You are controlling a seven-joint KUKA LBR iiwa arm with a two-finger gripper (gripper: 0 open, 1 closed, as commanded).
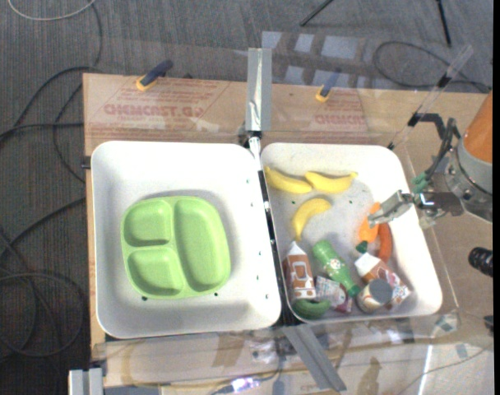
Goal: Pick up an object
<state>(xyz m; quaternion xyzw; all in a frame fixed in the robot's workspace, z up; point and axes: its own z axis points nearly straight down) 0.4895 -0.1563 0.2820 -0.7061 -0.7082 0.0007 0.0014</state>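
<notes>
At the near edge of the right bin (418, 303), a clutter of packaged items is noted: a brown carton (299, 274), a green bottle (334, 266) and a small jar (381, 290). An orange carrot (383, 239) lies just beyond these. The hand (391, 210) is seen directly above the carrot's far end (contact cannot be confirmed); whether it is parted or closed cannot be told. Three bananas (309, 183) lie farther back, to its left. The left bin (102, 220) carries a green divided tray (176, 245).
</notes>
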